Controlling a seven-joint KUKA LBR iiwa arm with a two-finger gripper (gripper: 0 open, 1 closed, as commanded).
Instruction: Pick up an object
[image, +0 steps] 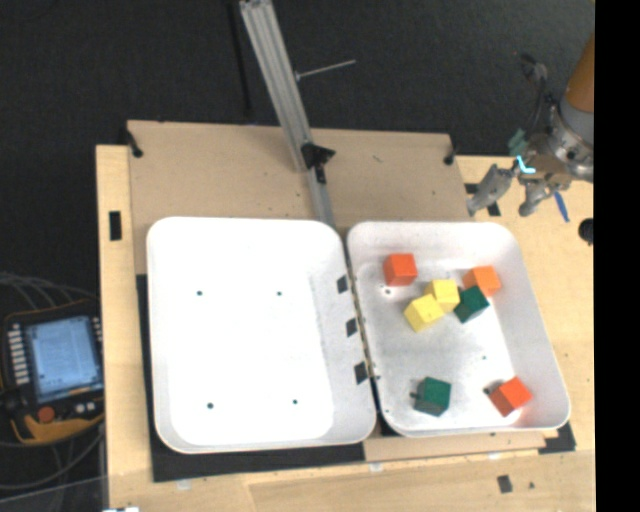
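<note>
One camera looks down on the worktop (250, 170) from above, at a slight slant and from far enough to take in both bins whole. The left bin (170, 240) and right bin (545, 350) sit mid-frame, side by side; dark floor fills the top, and the arm (575, 100) enters at upper right.

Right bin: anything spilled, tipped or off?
Nothing stands out. All seven blocks lie inside the right bin: three orange, two yellow, two green. One yellow block and a green block crowd together with the other yellow near the middle. The gripper sits above the bin's far right corner, holding nothing.
</note>
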